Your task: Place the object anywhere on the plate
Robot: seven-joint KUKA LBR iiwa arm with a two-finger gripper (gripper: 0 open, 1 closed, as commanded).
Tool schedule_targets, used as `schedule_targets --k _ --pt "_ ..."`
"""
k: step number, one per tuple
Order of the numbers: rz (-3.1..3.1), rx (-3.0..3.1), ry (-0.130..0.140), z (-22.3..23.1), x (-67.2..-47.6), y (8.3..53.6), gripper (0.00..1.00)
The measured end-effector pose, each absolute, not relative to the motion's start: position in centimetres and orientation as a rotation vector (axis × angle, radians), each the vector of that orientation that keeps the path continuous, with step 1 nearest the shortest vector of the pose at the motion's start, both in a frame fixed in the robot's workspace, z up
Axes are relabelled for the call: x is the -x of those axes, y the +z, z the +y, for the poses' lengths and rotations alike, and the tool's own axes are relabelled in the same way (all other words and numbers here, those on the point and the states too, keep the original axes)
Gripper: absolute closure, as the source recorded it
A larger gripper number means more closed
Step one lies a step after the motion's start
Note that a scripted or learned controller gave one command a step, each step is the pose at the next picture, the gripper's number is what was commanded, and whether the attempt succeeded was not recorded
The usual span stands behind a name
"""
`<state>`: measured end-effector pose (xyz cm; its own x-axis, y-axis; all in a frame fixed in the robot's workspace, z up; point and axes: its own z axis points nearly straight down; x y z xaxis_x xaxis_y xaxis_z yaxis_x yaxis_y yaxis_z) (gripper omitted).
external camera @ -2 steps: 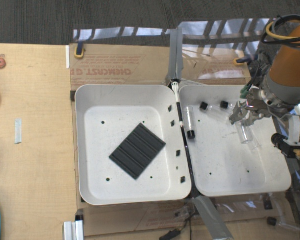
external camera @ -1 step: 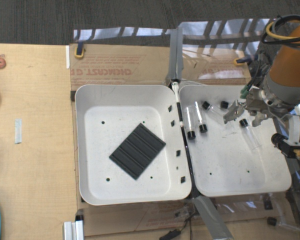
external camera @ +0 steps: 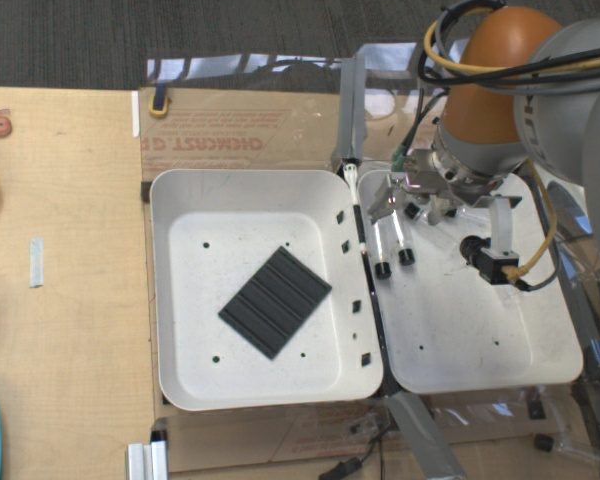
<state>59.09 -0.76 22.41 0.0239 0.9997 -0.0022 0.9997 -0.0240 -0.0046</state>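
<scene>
A dark grey ribbed rectangular plate (external camera: 275, 301) lies turned like a diamond on the floor of the left white bin (external camera: 170, 298). My gripper (external camera: 394, 262) hangs over the near-left part of the right bin (external camera: 540, 368), close to the divide between the two bins. Its two silver fingers (external camera: 382, 253) end in black tips that stand apart, with bare bin floor showing between them. The gripper is open and is well to the right of the plate.
The arm's orange band (external camera: 495, 68) and cables loom over the back of the right bin. A black block (external camera: 488, 258) with a cable hangs off the wrist. Cardboard (external camera: 240, 138) lies under the bins. Small items, including a grey strip (external camera: 37, 263), rest on the wooden bench at left.
</scene>
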Motion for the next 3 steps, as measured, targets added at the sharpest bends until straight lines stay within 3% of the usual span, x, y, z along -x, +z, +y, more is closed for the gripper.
schedule_targets --k 1,2,3 --pt "-1.911 2.493 0.01 6.8 -63.0 18.9 0.0" --pt "-1.371 2.827 0.01 11.4 -65.8 20.9 0.0" --pt "-1.379 2.824 0.022 11.5 -65.8 21.5 1.0"
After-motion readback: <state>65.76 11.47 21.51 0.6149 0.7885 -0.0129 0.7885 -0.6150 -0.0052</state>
